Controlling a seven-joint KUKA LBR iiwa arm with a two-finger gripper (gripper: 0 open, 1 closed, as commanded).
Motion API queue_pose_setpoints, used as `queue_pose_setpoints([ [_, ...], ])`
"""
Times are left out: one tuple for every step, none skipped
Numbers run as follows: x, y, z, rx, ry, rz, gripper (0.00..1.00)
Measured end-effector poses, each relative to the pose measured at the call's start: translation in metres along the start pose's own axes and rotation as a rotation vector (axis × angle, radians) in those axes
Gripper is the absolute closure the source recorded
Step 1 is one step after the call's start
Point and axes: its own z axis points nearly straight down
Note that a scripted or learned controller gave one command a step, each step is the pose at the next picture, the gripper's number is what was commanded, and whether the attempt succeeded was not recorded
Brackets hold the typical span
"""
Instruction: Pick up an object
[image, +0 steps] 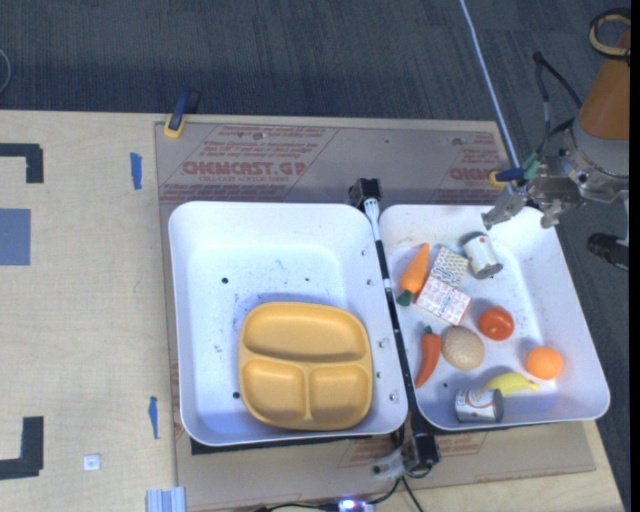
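Camera view: I read "CHEMCAST GP" on the brown board (245, 165) under the bins; gripper (522, 208) jaws spread, holding nothing.

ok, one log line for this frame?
phase: approach | gripper: open, above right bin's far edge, holding nothing | nearest: can | left bin: yellow tray

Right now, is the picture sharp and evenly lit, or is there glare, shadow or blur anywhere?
In the camera view, the glossy white right bin flares brightest near its far corner under the two-finger gripper; the yellow divided plastic tray casts a soft shadow on the white left bin; the small items look slightly soft, and the grey-and-orange arm is cut off at the picture's edge.
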Motion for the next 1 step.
queue_pose_setpoints([
  [0.0107,0.0207,0.1194,-0.01,-0.002,-0.002,0.0],
])
